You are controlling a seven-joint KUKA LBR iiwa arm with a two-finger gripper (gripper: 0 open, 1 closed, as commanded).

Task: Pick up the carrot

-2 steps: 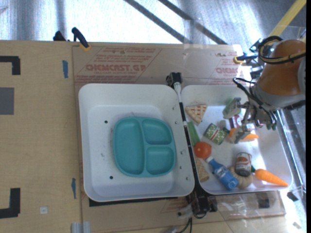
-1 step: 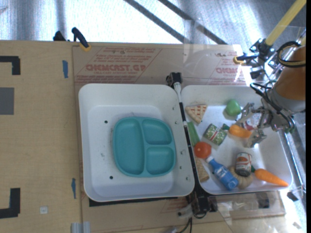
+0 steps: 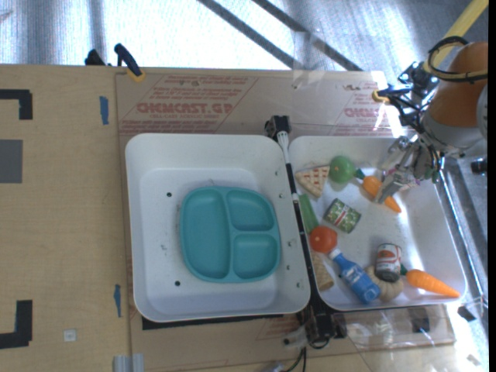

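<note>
Carrot [image 3: 431, 283]: smooth orange taper, lies near-right corner of right bin [image 3: 453, 231]. End effector [image 3: 397, 183] over a 2nd orange piece [image 3: 381, 191] at far side; grip can't tell. Teal 3-section plastic tray [image 3: 230, 233] in left bin [image 3: 147, 208]. Cardboard reads "CHEMCAST".

a teal three-compartment plastic tray [image 3: 229, 233] lies in the left white bin [image 3: 147, 208]; the right white bin [image 3: 453, 246] holds a blue plastic bottle [image 3: 356, 277], a small tin can [image 3: 387, 261], a waffle-patterned wedge [image 3: 314, 180]
</note>
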